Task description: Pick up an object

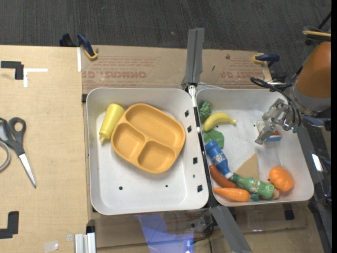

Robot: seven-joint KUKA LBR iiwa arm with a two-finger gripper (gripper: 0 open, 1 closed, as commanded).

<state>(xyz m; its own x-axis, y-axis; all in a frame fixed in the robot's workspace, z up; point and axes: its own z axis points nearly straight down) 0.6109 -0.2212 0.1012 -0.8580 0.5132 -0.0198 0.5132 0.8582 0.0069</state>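
1. Hovering over the right bin (pixel 295 194), the gripper (pixel 269 128) hangs from the grey arm with its orange band (pixel 317 73), out near that bin's right wall.
2. Under the fingertips there's a small thing with red and blue on it (pixel 273 137). It's too small and too hidden to name, and I can't tell whether it sits between the fingers or just beneath them.
3. How far apart the fingers stand can't be told from this slant either.
4. Likely pick, by my reading: that small object, lying on bare bin floor, well apart from the pile along the left and front of the bin.
5. Over in the pile: a banana (pixel 219 120), a blue bottle (pixel 217 157), a carrot (pixel 231 194), a green bottle (pixel 255 183) and an orange fruit (pixel 281 178).
6. These look like toy pieces, so expect light and stiff, maybe a touch slick. A pinch across the narrow middle of the small object should serve, though it could skid on the smooth floor.
7. Left bin (pixel 95 194) holds a yellow divided tray (pixel 147 137) and a yellow bottle (pixel 110 120).
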